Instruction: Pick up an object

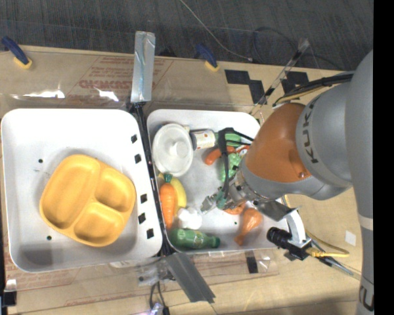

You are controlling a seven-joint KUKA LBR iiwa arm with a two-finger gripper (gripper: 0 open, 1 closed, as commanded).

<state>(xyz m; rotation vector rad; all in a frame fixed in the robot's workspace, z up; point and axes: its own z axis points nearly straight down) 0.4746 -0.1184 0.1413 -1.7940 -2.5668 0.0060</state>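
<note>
KUKA lettering on arm [328, 143] | gripper [218, 201] in right bin [203, 118]

gripper [218, 201]: fingers too small and cluttered to read
right bin [203, 118]: right rim hidden under the arm [295, 153]

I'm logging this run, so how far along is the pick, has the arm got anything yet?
Done: the arm has reached into the right bin, and its hand is low among the toy food. In hand: nothing visibly lifted; the carrot, bottle and bowl all lie in the bin, and the yellow tray lies in the left bin. Left: closing on something and lifting it.
</note>
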